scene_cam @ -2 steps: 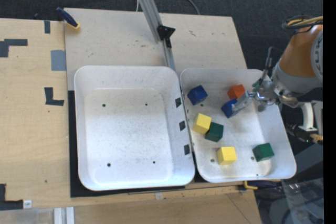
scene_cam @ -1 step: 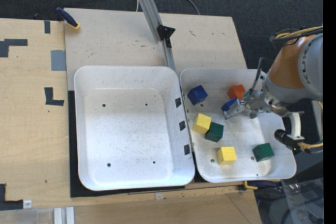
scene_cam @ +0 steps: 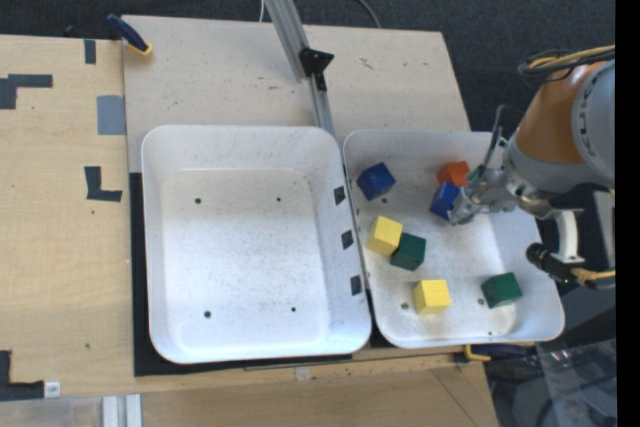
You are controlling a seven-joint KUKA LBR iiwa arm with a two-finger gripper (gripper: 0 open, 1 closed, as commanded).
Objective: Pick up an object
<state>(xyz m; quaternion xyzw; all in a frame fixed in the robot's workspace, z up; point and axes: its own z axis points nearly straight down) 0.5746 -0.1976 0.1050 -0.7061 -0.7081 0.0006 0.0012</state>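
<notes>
Reaching in from the right, wrist low over the right bin (scene_cam: 530,325). Jaws down at a blue cube (scene_cam: 444,201) beside an orange one (scene_cam: 453,173); grip impossible to tell.

Claw (scene_cam: 466,207) low in right bin (scene_cam: 520,325), at blue cube (scene_cam: 444,201) beside orange cube (scene_cam: 453,173).

The bench (scene_cam: 240,85) is a pale board with a wood-grain panel (scene_cam: 55,215) joining it at nine o'clock (grey and dark tape marks dot that panel). Two shallow white bins sit on a black mat (scene_cam: 137,285): the left bin (scene_cam: 245,140) toward seven o'clock and the right bin (scene_cam: 530,320) toward four o'clock, their rims touching. A blue-and-yellow clamp (scene_cam: 130,35) lies at the bench's eleven o'clock corner.
</notes>
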